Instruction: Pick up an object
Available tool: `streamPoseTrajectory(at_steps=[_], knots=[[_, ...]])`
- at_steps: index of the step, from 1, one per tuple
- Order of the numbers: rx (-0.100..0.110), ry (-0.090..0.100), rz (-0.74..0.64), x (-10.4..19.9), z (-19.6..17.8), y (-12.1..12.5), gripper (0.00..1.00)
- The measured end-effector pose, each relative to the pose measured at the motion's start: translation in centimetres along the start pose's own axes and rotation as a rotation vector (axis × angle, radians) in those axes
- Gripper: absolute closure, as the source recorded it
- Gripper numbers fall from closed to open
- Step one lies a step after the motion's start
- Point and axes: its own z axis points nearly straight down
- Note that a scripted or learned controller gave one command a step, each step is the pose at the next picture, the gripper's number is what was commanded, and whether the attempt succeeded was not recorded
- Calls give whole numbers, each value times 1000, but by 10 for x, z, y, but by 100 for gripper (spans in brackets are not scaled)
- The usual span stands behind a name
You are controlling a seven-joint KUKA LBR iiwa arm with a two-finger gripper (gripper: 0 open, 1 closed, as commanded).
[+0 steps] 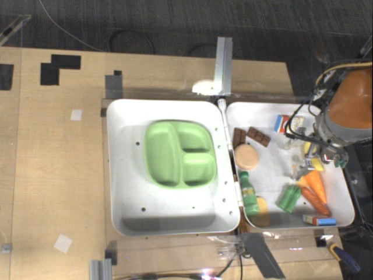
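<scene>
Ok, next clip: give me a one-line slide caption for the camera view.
KUKA arm's gripper poised above an orange carrot in the cluttered right bin, beside the left bin containing a green divided plate.

The right bin [347, 214] holds a scatter of small things. A chocolate bar [251, 136] lies near its left wall, a tan round disc [245, 156] just below it, and a green bottle [248, 192] lies lengthwise further down. A green block [288, 198] sits tilted beside an orange carrot [315, 185]. A blue and red packet [282, 123] lies near the back wall, and another small packet [319, 220] at the front.
</scene>
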Motion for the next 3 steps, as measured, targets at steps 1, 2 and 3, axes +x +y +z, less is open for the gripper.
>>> streamPoseTrajectory(at_steps=[1,2,3], knots=[[1,-7,98,50,6,3,0],[0,-11,216,89,6,-7,0],[2,-12,72,89,6,-8,0]])
